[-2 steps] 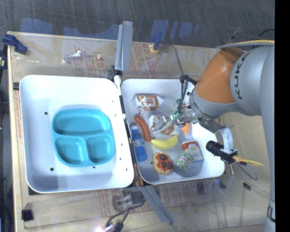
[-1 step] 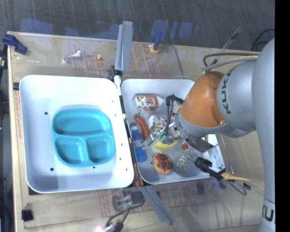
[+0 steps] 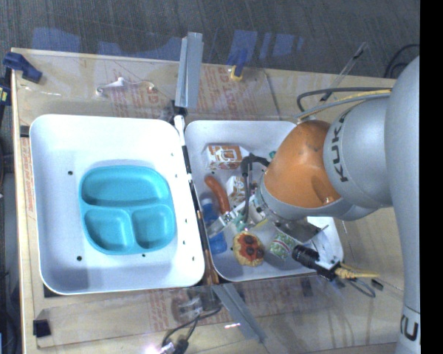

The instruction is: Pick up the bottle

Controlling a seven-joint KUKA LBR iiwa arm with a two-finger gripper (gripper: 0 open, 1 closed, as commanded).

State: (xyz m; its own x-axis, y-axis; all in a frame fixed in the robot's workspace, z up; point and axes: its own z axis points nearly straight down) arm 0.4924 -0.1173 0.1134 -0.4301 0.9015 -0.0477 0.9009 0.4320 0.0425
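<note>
Lettering on the grey arm (image 3: 369,153) reads "KUKA", and we make out no other legible writing. The arm's smooth orange band (image 3: 303,172) covers the middle of the right bin (image 3: 280,127); the gripper lies beneath it, so we cannot tell its state. Both bins are shallow, white, glossy, with rounded corners. The left bin (image 3: 48,198) holds a turquoise three-compartment tray (image 3: 125,209). Among the right bin's clutter we note a reddish sausage shape (image 3: 216,192), a round pizza-like toy (image 3: 249,248) and a small printed box (image 3: 224,155). Which piece is the bottle, we cannot tell.
</note>
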